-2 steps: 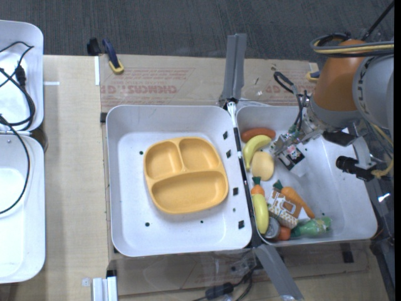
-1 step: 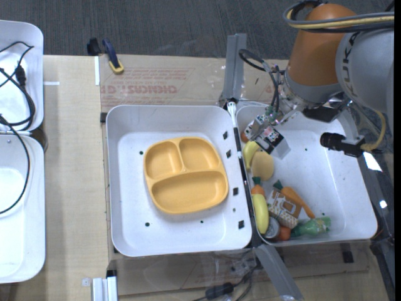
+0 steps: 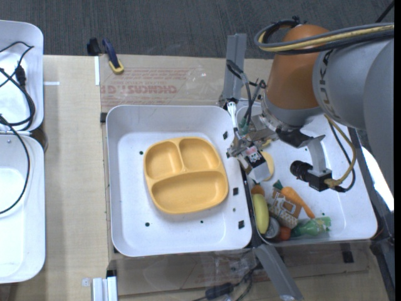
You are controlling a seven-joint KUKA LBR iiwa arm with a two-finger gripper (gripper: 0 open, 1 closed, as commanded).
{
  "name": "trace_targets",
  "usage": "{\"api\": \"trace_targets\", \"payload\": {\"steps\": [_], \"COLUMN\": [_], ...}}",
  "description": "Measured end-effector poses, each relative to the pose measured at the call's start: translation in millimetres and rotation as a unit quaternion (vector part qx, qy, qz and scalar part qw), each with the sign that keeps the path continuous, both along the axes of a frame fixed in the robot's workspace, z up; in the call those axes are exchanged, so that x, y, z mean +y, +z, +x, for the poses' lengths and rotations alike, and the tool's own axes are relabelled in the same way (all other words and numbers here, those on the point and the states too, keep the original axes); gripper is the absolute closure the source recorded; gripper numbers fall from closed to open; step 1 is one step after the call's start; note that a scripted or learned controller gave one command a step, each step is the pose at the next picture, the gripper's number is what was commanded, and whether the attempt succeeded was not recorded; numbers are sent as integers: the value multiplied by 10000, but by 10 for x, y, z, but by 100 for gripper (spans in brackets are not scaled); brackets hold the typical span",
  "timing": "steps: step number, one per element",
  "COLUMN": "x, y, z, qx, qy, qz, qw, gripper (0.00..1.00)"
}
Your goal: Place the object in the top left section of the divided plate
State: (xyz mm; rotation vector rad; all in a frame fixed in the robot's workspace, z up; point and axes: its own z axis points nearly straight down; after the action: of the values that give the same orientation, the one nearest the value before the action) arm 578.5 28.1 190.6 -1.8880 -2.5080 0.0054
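A yellow divided plate [image 3: 186,175] lies in the middle of the left bin [image 3: 125,187]. It has two small sections at the top and one wide section below, all bare. My gripper [image 3: 250,149] hangs over the wall between the two bins, just right of the plate's upper right edge. A small white, black and red item [image 3: 255,158] sits right under the gripper, against a pale yellow object [image 3: 268,166]. I cannot tell whether the gripper holds either one.
The right bin [image 3: 351,227] holds a pile near its front left corner: a banana [image 3: 260,213], a carrot [image 3: 296,199], a green item [image 3: 313,226] and a round can [image 3: 272,231]. The arm and its cables cover the bin's upper half.
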Motion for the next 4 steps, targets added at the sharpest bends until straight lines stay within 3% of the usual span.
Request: {"api": "trace_targets", "payload": {"steps": [1, 2, 3, 4], "x": [406, 1170, 1791, 1663], "y": [475, 167, 412, 388], "z": [567, 172, -354, -199], "qx": [-24, -9, -9, -16], "qy": [1827, 3229, 4155, 4745], "qz": [2, 9, 12, 11], "qw": [9832, 9464, 9096, 8802], "gripper": [100, 100, 100, 100]}}
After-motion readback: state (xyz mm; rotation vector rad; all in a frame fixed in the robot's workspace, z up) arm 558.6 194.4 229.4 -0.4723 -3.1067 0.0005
